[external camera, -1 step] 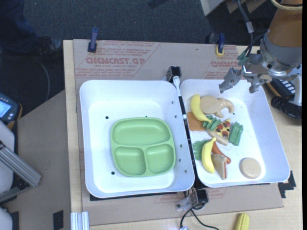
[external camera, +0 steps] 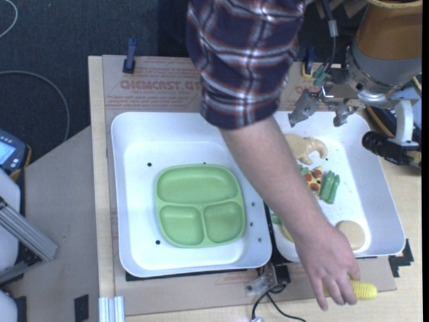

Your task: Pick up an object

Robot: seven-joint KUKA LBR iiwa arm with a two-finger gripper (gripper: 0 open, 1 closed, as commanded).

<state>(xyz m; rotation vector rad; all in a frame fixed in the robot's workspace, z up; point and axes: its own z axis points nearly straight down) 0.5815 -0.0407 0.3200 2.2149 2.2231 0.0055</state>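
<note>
My gripper hangs open over the far end of the right bin, with nothing between its fingers. Just below it in that bin lies a tan croissant. Nearer the front are a small red and orange piece, a green vegetable and a round tan biscuit. A person's arm in a plaid sleeve reaches across the right bin from the top. The hand is past the bin's front edge, on a yellow corn cob. A yellow-green item peeks out under the arm.
A green divided plate lies in the left bin. The person's body stands behind both bins. A small connector and cable sit at the bench's front edge.
</note>
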